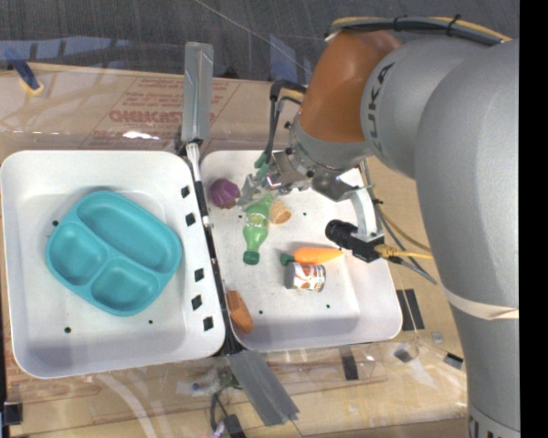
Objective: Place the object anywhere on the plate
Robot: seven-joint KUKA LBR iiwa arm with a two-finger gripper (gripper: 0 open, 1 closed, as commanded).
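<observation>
Plate (114, 254), teal with three compartments, lies tilted in the left white bin (36, 336) and carries nothing. A row of black clips marks the divider (199, 245) between the two bins, and a grey metal bar (197, 94) stands at its far end. Just right of the divider, the right bin (374, 313) holds a scatter of small things. A purple round object (224, 192) sits at the far left of that bin. An orange-brown item (241, 311) lies at the near left, against the bin wall. A green bottle (255, 229) lies in the middle, its cap pointing to the near side. A small tan piece (280, 213) rests just beside the bottle's far end. Farther right, a carrot (316, 255) lies touching a small can (308, 277). The pincer (260, 188) hangs over the far end of the green bottle, crowded by the purple object and tan piece; whether it is released or clenched cannot be told. The grey arm (438, 135) covers the bench (64, 99) at the right.
</observation>
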